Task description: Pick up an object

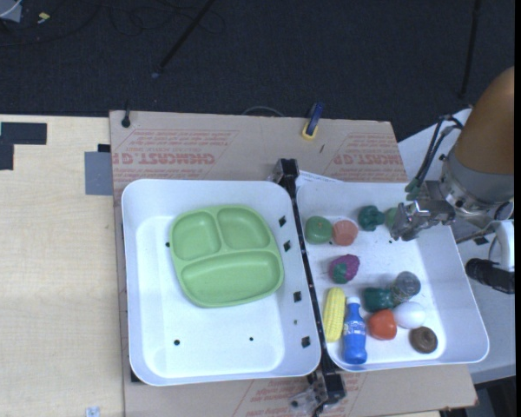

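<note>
Gripper hung low in the right bin, beside a dark green object at the far end; you couldn't tell its state. You needed to centre over that piece, clear of the peach ball.

A green divided plate lies in the left white bin, toward its far side, with two small compartments on its far edge and one long compartment on its near edge. Both bins rest on a brown cardboard sheet printed with red lettering, which covers part of a pale wooden bench. A blue and yellow clamp grips the far edge of the cardboard. Grey and black square patches mark the bench at the left. Dark carpet fills the far side of the scene, crossed by thin cables.
</note>
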`<state>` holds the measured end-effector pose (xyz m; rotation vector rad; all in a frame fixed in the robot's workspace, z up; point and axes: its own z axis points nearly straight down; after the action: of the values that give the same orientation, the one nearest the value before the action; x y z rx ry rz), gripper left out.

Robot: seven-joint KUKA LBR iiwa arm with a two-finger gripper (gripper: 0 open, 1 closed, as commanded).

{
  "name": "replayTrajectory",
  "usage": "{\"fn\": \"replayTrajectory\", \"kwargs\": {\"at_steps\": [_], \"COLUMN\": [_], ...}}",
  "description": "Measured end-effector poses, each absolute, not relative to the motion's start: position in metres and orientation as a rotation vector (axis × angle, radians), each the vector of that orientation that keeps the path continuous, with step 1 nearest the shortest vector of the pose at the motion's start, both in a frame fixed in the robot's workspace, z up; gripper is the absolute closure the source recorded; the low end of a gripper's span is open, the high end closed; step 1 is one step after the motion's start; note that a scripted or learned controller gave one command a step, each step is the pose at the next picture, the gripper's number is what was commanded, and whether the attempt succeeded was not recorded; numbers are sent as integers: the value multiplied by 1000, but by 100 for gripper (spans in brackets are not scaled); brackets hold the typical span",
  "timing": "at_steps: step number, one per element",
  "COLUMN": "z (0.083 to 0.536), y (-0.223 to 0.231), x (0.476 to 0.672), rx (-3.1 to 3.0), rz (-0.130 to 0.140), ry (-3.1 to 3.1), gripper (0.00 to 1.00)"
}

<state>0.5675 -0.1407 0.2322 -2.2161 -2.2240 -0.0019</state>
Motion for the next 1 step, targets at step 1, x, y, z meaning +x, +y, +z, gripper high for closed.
{"fn": "replayTrajectory", "kwargs": {"at_steps": [1], "z": [237], "y": [-92], "x": [580], "rx": [-2214], "rz": [-2], "ry": [-2225], "gripper": [100]}}
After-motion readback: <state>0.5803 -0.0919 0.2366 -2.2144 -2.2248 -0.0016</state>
